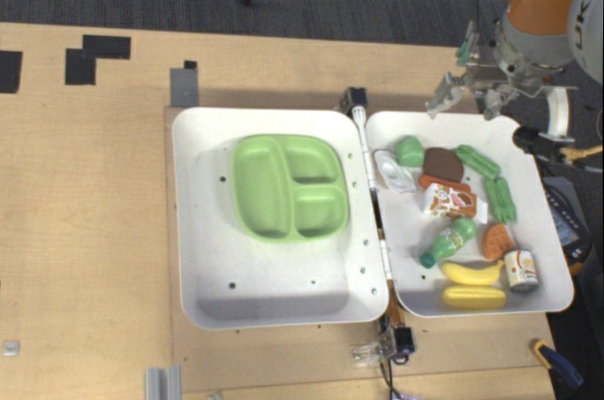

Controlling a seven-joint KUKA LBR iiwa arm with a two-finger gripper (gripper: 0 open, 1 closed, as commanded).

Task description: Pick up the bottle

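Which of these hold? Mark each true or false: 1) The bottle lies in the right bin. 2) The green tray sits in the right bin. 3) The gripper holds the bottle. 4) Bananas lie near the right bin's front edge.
1) True: the green bottle lies in the right bin.
2) False: the green tray sits in the left bin.
3) False: the gripper is above the right bin's far edge, apart from the bottle.
4) True: the bananas lie there.

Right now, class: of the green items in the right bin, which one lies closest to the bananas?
The green bottle, lying tilted in the middle of the right bin, just above the bananas. The other green pieces sit farther up, toward the bin's top and right side.
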